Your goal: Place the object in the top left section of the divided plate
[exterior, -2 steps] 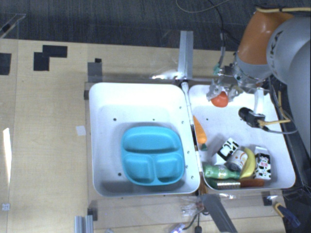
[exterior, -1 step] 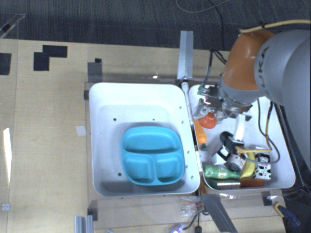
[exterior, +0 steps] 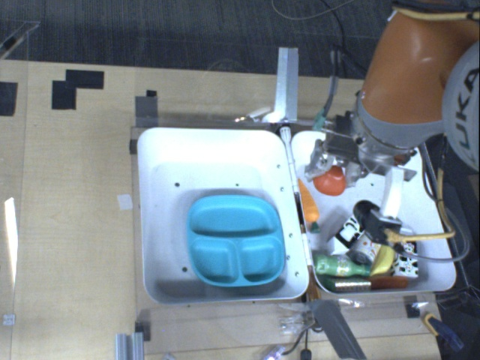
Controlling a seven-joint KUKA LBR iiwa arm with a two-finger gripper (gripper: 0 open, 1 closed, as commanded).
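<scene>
While the grey and orange arm reaches in from the right over the right bin, the left bin holds a blue divided plate, all sections bare. At the arm's tip, the gripper clasps a red-orange tomato-like object between its fingers, above the right bin. Below lie a green bottle and smaller clutter.

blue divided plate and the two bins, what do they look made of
The blue divided plate looks like moulded plastic, matte: uniform colour, soft rounded ridges, no sharp glare. The left bin and right bin look like smooth white plastic or coated metal, slightly glossy; the view leaves it open.
</scene>
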